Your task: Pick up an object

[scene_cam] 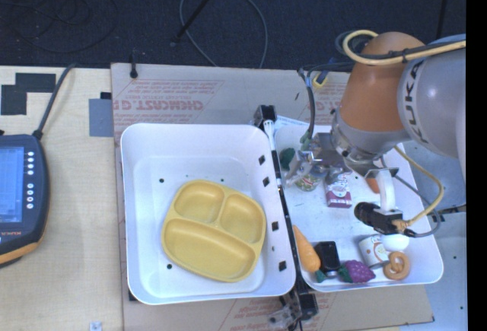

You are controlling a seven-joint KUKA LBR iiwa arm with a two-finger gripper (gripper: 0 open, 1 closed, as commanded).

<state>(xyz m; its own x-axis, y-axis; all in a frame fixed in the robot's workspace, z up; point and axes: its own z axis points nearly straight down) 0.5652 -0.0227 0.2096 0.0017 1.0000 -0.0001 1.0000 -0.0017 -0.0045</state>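
Two white bins sit side by side on cardboard; the left bin (141, 170) holds a yellow plate (214, 228). Over the right bin (434, 265), the gripper (308, 162) hangs near a carrot (306, 249), its grip state impossible to tell.

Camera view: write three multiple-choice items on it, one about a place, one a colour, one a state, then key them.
1. Where does the divided plate lie?
A. left bin
B. right bin
C. on the cardboard
2. What colour is that plate?
A. red
B. yellow
C. blue
3. How does the arm's hand stand?
A. raised high over the left bin
B. parked off the bench
C. low in the right bin, among the small objects
Answers: 1 A, it rests on the left bin's floor. 2 B, it is plainly yellow. 3 C, its tip sits beside the clutter near that bin's left wall.
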